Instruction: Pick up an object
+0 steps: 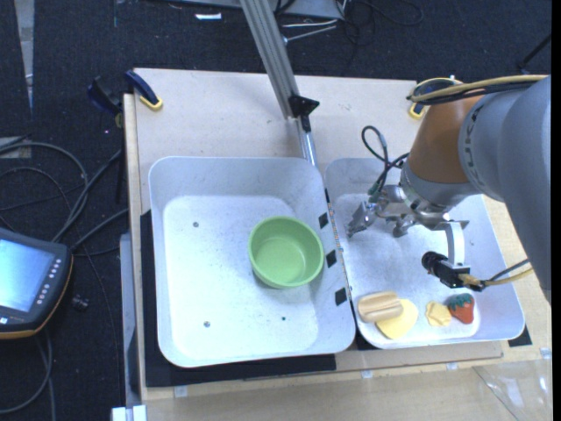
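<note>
A: Which one's easiest to grab? Pincer (379, 218) hangs over the right bin (351, 178), can't tell whether it's spread or closed.

B: Probably the strawberry toy (462, 307), near right corner (looks light, hard, maybe slick). Pinch across its middle. Green bowl (285, 251) in the left bin (175, 182): take the rim.

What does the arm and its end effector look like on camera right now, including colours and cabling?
The arm is a thick, rounded grey casing with a glossy orange band above the wrist. Below it, the end effector is a small cluster of bare metal parts. A dark cable loops up beside the wrist, yellow-sheathed cabling runs along the top of the arm, and a black fitting hangs below.
</note>
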### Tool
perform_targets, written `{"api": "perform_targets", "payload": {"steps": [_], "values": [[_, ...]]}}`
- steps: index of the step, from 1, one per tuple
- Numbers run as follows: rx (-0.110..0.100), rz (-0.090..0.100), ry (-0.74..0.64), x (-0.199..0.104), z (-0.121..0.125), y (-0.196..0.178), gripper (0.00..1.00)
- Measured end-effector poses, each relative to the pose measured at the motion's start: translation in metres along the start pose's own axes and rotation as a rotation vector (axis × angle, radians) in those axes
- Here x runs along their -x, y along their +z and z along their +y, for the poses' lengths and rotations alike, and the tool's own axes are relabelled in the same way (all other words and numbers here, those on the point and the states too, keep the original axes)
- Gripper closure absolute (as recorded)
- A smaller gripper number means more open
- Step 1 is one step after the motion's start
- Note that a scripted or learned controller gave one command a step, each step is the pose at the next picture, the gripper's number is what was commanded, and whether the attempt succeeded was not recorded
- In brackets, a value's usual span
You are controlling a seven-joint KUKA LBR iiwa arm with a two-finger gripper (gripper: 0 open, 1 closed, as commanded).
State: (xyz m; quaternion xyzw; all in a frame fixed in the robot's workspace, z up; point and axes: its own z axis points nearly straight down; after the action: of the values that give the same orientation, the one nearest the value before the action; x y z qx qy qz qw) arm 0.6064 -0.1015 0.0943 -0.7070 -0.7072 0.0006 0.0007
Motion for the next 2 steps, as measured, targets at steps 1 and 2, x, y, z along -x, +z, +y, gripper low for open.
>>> {"api": "perform_targets", "payload": {"steps": [1, 2], "values": [[0.002, 0.0, 0.0, 0.0, 0.0, -0.011, 1.0], [0.005, 0.0, 0.0, -0.004, -0.004, -0.056, 1.0]]}}
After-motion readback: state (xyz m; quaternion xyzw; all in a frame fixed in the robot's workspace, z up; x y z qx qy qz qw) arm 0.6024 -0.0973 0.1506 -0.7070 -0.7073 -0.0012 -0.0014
